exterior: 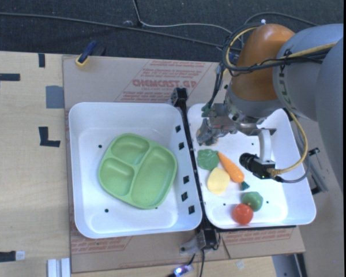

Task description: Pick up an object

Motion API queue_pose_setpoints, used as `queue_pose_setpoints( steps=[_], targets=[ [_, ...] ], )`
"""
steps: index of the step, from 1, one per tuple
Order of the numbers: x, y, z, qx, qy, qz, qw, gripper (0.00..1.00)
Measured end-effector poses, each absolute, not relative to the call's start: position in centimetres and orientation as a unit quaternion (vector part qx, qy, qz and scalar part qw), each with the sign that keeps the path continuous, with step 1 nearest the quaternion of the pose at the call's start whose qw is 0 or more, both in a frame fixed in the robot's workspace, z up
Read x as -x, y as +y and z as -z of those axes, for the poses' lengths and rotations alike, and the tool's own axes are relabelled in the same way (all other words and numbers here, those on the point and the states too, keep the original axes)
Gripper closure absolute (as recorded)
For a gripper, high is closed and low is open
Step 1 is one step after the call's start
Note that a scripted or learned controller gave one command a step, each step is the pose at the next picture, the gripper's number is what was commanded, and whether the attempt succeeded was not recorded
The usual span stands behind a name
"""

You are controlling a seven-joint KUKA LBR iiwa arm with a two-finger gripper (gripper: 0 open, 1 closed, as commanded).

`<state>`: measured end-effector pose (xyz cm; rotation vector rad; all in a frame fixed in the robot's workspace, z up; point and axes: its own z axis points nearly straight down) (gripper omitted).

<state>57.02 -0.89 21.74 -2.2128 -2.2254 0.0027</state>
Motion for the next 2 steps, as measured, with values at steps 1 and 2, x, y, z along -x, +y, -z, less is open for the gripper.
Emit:
queue_pose_setpoints(
  steps=[1, 2],
  targets=[
    [-54.7, 4.7, -22.8, 0.705, -0.71, -0.0003, 0.002, 1.0],
    [-52.1, 9.4, -23.5, 0.705, -0.71, -0.0007, 0.002, 1.0]
  ],
)
